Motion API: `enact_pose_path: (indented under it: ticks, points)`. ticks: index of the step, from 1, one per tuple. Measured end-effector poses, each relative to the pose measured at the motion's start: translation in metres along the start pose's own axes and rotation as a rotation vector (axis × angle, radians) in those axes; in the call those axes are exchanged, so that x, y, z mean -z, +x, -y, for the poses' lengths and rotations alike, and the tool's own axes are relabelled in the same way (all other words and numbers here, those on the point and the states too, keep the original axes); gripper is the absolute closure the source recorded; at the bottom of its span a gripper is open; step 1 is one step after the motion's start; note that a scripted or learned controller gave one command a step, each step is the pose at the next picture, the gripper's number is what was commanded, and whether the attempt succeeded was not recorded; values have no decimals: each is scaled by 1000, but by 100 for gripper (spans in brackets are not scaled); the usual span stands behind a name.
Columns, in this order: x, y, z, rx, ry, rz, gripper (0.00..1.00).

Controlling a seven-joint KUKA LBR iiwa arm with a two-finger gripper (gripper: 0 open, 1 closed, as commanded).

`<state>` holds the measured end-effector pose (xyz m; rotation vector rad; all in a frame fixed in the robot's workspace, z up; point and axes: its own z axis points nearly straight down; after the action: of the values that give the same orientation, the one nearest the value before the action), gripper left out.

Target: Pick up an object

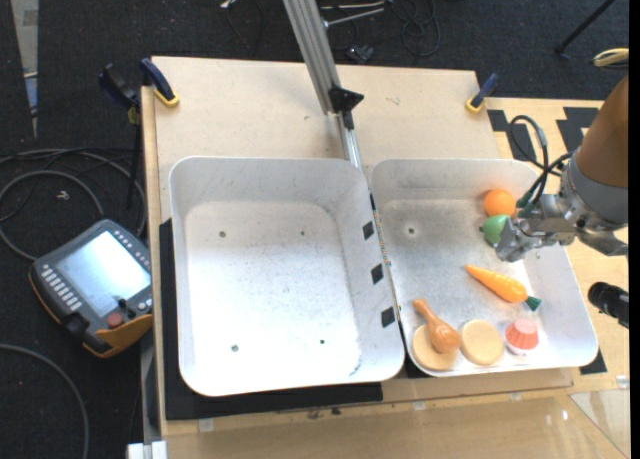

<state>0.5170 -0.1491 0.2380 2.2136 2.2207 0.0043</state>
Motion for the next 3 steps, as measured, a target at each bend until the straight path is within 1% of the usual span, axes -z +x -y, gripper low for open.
enact_pose_path:
  ticks: [1,3]
  points:
    - [6,58,-21,5,4,-4,100]
    - [-16,160,-64,5,5,-4,100]
